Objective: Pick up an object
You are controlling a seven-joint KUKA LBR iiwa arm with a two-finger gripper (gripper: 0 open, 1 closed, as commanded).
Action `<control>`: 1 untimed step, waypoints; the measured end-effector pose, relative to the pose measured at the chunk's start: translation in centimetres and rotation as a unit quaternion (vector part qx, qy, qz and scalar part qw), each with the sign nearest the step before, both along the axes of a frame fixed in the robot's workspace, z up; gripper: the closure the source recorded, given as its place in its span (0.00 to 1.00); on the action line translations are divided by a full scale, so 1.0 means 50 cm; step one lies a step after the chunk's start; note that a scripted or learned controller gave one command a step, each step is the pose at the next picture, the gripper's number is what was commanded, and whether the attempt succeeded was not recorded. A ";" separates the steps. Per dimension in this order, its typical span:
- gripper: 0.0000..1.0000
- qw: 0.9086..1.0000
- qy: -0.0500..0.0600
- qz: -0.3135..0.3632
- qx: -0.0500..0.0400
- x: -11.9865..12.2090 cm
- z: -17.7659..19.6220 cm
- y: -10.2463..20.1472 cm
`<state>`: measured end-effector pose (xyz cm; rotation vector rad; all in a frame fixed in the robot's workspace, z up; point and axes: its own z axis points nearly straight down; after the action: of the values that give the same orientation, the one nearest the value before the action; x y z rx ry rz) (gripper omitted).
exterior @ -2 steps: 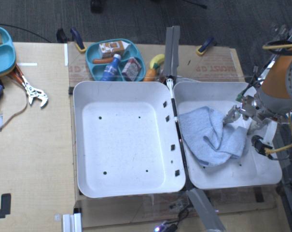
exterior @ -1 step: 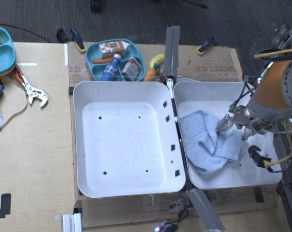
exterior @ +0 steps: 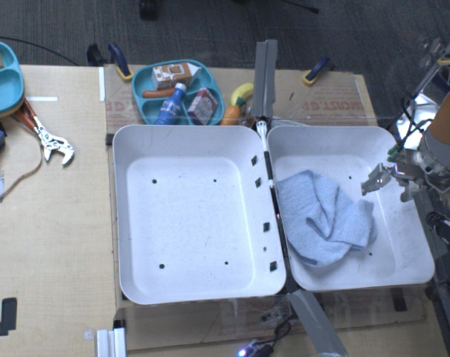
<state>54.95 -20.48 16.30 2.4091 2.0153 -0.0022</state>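
A crumpled light-blue cloth [exterior: 325, 218] lies in the right bin [exterior: 403, 266], left of its middle and close to the divider. My gripper [exterior: 389, 184] hangs over the right side of this bin, just right of the cloth's upper edge and apart from it. Its two fingers [exterior: 373, 178] are spread open with nothing between them. The arm's wrist comes in from the right edge of the view.
The left bin [exterior: 198, 214] sits beside the right one, with a grey post [exterior: 265, 80] at the back between them. Behind the bins stand a teal tray [exterior: 178, 91] of small items and a banana [exterior: 242, 94]. A wrench [exterior: 52, 143] lies on the bench at left.
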 end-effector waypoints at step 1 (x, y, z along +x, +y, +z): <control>0.00 0.998 0.002 -0.056 0.004 0.017 -0.112 -0.002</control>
<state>55.79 -20.57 10.69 2.5250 1.8823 -0.0005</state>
